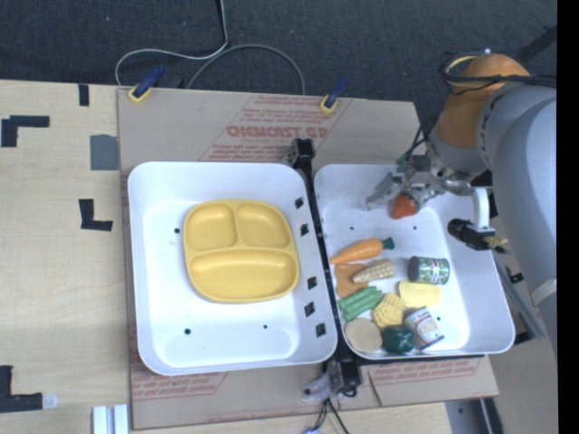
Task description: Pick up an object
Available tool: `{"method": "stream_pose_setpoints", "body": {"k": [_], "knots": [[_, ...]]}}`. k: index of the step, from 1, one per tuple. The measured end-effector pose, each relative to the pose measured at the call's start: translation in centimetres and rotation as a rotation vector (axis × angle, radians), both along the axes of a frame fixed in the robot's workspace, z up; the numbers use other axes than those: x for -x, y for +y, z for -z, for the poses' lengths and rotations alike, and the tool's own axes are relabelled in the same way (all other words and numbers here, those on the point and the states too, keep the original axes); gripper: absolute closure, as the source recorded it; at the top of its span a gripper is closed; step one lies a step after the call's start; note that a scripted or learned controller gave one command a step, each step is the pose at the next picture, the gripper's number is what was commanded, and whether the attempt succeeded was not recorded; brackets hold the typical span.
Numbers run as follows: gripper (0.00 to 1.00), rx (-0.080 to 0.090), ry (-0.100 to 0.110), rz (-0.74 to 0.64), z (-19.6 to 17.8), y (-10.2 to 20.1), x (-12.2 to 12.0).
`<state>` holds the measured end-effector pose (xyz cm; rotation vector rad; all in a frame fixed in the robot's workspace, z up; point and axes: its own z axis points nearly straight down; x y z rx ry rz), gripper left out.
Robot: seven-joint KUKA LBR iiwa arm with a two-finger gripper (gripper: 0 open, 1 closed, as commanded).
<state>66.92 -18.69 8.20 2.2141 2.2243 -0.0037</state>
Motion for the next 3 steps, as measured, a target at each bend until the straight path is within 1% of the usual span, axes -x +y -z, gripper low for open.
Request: {"method": "stream_pose_setpoints", "body": {"k": [1, 2, 3], "knots": [[1.0, 0.002, -0.005, 0.001, -1.6, -0.2, -0.1], [1.0, -0.005, -0.001, -0.001, -6.3, 5.6, 0.7], [1.0, -0.006, -0.003, -0.003, -11.3, 12.2, 3.4]]}}
